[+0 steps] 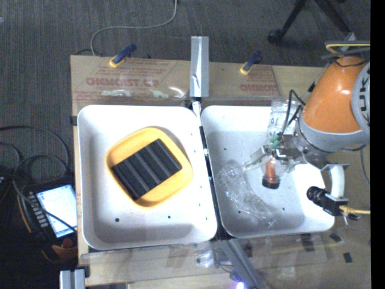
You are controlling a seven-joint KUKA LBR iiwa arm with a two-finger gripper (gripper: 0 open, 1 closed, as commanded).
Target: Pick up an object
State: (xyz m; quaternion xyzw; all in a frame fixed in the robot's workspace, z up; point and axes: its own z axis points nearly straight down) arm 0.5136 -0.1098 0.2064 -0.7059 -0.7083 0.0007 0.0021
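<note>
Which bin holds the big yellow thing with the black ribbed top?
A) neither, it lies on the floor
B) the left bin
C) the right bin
B: the yellow object lies inside the left bin, away from the arm over the right bin.

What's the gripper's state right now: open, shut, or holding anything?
Gripper: cannot be told; it hangs over the right bin above a small reddish-brown object, beside clear plastic items.

Cardboard sheet (138, 80) reads roughly "CHEMGIST"; rest illegible
</note>
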